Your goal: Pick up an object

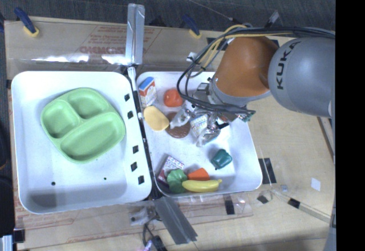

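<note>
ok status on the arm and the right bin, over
Gripper low in right bin, fingers unclear. Nothing seen held. Brown round piece and yellow piece close beside it. Banana clear at front.

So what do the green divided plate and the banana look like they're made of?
Green divided plate: probably moulded plastic, matte, going by its even colour and rounded compartment walls. Banana: likely a plastic toy, its skin smooth, uniformly yellow and slightly glossy.

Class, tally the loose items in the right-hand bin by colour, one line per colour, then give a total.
Orange: 2, a round one and a carrot-like one
Yellow: 2, a lump and a banana
Green: 2, a teal piece and a leafy one
Brown: 1, a disc
White: 1, a carton
Total: 8
</note>
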`<action>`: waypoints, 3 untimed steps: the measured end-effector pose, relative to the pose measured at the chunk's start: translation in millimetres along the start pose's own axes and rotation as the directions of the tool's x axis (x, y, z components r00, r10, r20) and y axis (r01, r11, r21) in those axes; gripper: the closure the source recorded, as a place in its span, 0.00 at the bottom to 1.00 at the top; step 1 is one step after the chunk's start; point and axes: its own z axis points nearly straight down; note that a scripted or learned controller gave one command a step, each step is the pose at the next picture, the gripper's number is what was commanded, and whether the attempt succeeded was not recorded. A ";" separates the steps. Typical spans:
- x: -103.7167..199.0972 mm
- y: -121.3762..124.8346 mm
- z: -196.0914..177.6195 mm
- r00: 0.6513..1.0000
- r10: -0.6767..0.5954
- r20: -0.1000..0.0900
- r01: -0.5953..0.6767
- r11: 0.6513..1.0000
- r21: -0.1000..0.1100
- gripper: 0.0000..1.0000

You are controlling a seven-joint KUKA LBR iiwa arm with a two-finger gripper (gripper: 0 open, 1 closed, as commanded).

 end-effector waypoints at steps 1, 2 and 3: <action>-30.0 15.9 0.9 0.997 -0.081 0.000 0.081 0.997 0.001 0.00; -15.0 69.7 0.3 0.996 -0.085 0.000 0.085 0.996 -0.001 0.00; 20.8 -7.0 -31.5 0.998 -0.066 -0.005 0.066 0.998 -0.004 0.00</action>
